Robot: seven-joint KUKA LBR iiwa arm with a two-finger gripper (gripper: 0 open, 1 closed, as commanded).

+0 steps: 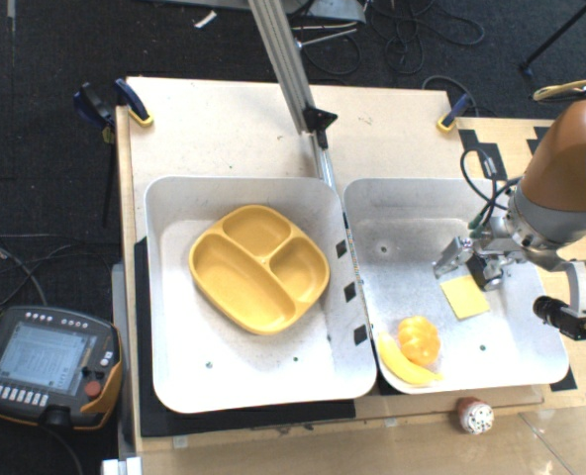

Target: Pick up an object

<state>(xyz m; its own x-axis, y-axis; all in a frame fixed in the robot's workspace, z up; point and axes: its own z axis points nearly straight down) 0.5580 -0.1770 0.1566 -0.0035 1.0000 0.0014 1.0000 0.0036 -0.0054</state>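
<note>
Gripper [474,258] low over the right bin [392,216], nothing seen between its fingers.

I cannot tell how wide it stands. A flat yellow square [465,298] lies just below it in the frame; an orange ball [419,336] and a banana [404,364] sit further toward the lower left. The left bin [174,206] holds a yellow divided plate [259,267]. A small speckled ball [476,417] rests on the worktop [224,117].

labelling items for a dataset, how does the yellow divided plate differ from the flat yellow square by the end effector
The divided plate lies in the left bin; the flat square lies in the right bin, just under the end effector. The divided plate is much larger than the flat square. The divided plate has three compartments and raised rims; the flat square looks thin and plain. Both are yellow.
</note>
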